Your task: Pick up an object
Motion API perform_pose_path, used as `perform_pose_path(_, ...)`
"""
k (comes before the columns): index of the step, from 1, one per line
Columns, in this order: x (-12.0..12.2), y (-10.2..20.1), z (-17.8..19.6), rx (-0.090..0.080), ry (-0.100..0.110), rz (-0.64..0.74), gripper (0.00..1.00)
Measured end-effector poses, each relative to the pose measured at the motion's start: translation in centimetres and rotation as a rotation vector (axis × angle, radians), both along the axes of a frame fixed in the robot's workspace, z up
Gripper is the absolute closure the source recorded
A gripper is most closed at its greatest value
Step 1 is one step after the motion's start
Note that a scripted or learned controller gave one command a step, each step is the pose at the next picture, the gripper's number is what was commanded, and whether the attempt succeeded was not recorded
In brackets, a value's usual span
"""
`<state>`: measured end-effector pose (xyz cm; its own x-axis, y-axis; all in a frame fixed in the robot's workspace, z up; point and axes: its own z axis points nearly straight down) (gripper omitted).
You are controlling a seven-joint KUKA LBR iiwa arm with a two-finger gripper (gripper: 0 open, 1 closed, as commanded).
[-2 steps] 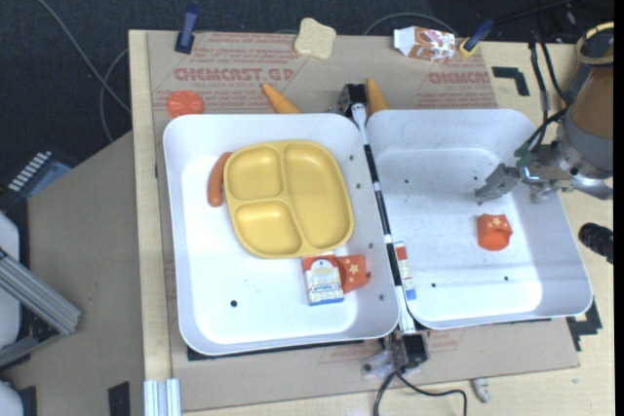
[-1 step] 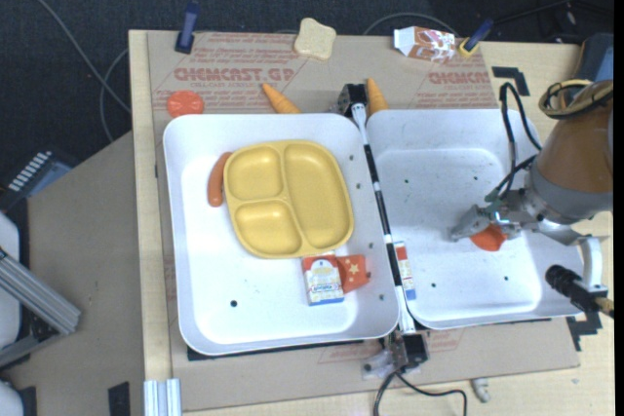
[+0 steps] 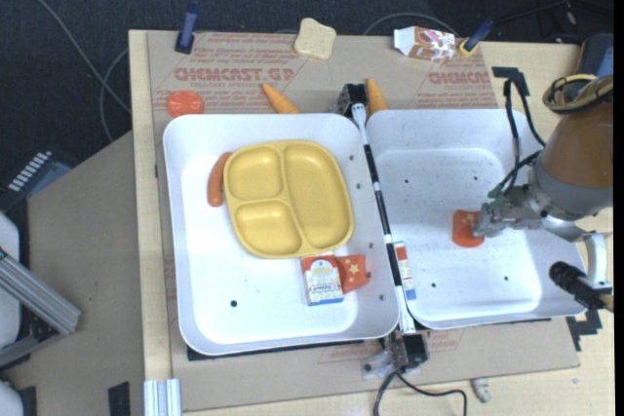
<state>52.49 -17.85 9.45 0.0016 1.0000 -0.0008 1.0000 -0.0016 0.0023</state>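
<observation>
Reaching from right, grey two-finger gripper [image 3: 485, 221] is lowered into right shallow white bin [image 3: 429, 161], touching small orange-red rounded object [image 3: 465, 229] on bin floor; finger state cannot be told.

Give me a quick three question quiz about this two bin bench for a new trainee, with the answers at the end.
1. True or false: the yellow divided plate lies in the right bin.
2. Which thing sits right at the gripper? A) hot dog B) small orange-red object C) snack box
3. Fill in: the bread slice lies outside both bins, on the ___.

Key: 1 false, it lies in the left bin. 2 B. 3 cardboard.
</observation>
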Motion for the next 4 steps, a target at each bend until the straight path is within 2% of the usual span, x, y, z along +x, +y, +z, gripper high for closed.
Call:
perform_pose_path(1,0.0,0.0,0.0,0.0,0.0,0.0,0.0)
perform_pose_path(2,2.8,8.8,-1.0,0.002,0.001,0.004,0.0)
perform_pose_path(3,2.8,8.6,0.0,0.0,-0.001,0.001,1.0)
perform_pose_path(4,2.1,13.7,9.5,0.001,0.001,0.003,1.0)
